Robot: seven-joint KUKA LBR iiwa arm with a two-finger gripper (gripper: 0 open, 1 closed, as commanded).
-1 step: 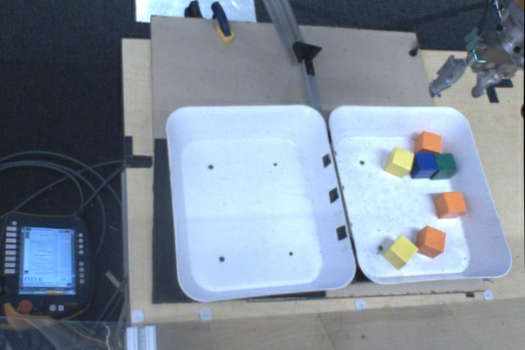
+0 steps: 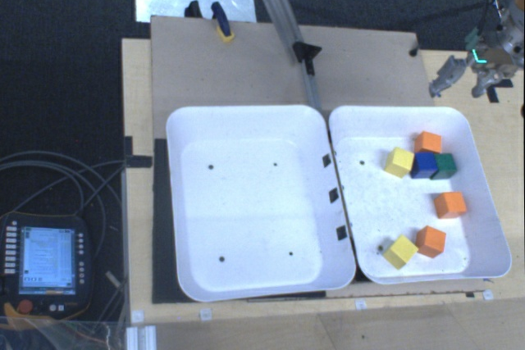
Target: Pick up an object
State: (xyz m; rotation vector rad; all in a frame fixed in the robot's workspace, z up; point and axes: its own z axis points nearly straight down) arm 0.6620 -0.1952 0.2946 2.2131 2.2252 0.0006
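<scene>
Two white bins, with every block sitting in the right bin (image 2: 484,201).
The left bin (image 2: 184,176) is next to it. The gripper (image 2: 469,76) hangs past the right bin's far corner, fingers spread apart and holding nothing. Blocks: three orange (image 2: 449,204), two yellow (image 2: 399,162), one blue (image 2: 424,165), one green (image 2: 445,166).

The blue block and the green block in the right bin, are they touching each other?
Touching. The camera view shows the blue block pressed side by side against the green block, with no white bin floor between them.
</scene>
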